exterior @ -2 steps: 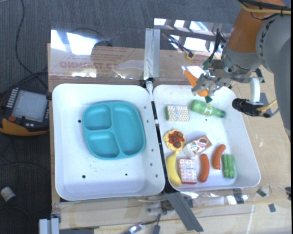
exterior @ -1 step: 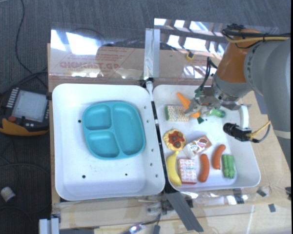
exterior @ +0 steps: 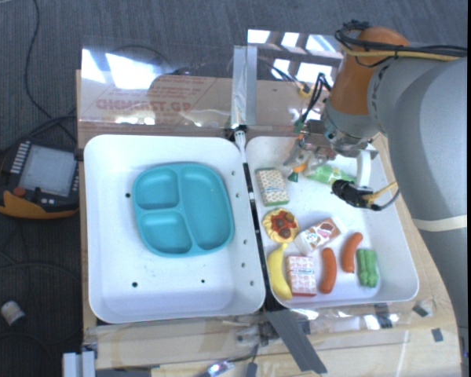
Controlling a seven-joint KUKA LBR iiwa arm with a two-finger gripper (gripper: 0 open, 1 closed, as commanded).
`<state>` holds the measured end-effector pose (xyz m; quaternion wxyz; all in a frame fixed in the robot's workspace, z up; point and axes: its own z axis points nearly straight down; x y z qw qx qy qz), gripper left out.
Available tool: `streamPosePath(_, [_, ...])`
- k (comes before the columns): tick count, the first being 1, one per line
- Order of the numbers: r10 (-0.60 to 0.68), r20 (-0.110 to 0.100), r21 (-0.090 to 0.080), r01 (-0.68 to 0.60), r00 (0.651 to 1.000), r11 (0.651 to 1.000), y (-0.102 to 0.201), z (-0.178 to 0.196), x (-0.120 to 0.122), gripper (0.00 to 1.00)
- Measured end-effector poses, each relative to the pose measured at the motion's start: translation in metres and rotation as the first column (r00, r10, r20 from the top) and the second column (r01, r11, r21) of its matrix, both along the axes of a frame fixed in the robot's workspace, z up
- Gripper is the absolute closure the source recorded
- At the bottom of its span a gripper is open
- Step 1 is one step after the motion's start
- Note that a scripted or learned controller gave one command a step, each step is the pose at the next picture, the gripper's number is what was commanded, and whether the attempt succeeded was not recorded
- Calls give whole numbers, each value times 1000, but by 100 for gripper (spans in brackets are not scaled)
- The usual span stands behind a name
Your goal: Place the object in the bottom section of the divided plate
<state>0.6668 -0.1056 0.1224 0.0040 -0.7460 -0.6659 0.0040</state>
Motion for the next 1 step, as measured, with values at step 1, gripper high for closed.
streamPosePath(1, [208, 3, -1, -208, 978, 978, 27, 57, -25, 100])
